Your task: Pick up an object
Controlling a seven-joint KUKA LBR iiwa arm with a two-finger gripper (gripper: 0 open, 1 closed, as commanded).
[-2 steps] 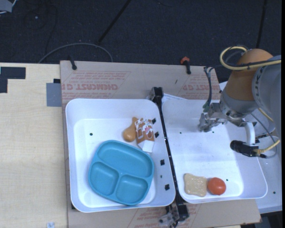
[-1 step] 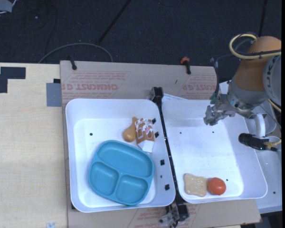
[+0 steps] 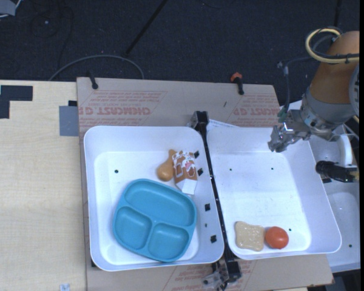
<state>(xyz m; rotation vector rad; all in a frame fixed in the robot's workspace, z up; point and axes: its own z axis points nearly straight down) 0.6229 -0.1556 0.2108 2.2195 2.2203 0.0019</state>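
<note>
The pincer [image 3: 281, 139] hangs at the far right rim of the right bin [image 3: 261, 162], carrying nothing — whether it is wide or narrow I cannot tell. This reads as the approach step: the next move calls for choosing a target and descending over it. Nearest the pincer, well below it in that bin, lie a tomato [image 3: 276, 237] and a bread slice [image 3: 249, 236], just beside each other. Far to its left, the left bin [image 3: 103, 162] holds a blue divided plate [image 3: 154, 219] and a small brown-and-white packet [image 3: 181, 165].

The 2 bins [image 3: 264, 180] were white. A blue tray [image 3: 153, 219] lay in 1, beside a brown-and-white patterned packet [image 3: 185, 166] and an orange lump [image 3: 165, 171]. The other held a red ball [image 3: 276, 237] and tan bread [image 3: 249, 236].
</note>
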